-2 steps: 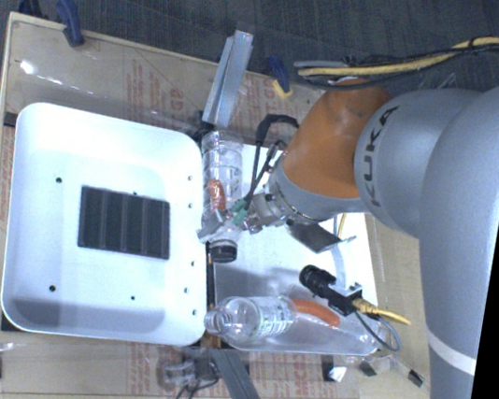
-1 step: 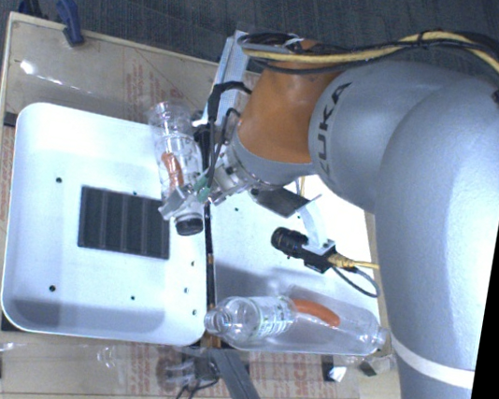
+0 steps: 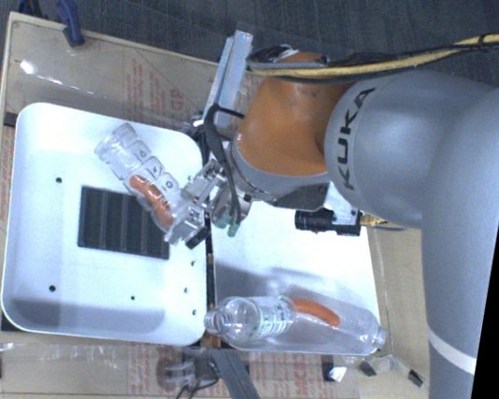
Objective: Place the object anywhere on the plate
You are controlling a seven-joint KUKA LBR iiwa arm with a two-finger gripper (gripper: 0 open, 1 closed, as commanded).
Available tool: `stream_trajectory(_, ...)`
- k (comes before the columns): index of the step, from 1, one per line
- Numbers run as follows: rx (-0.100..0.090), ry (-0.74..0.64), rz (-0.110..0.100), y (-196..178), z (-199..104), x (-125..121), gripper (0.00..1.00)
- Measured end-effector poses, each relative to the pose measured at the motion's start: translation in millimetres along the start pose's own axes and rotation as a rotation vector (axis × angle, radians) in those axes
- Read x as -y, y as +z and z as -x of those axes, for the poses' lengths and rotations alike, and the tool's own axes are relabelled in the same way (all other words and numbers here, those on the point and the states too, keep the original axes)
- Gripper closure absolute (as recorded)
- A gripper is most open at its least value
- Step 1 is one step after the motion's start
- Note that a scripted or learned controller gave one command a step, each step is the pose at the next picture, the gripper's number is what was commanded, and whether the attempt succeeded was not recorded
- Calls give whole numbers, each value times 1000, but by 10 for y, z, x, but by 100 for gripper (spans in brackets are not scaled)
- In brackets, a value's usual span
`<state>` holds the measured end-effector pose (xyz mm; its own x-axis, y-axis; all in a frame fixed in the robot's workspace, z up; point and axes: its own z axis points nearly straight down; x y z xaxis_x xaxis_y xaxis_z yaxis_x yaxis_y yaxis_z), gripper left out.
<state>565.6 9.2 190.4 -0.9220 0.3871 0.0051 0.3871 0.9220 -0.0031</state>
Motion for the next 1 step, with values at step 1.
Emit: stream_trajectory(1,1,1,0,-5,4,2,0)
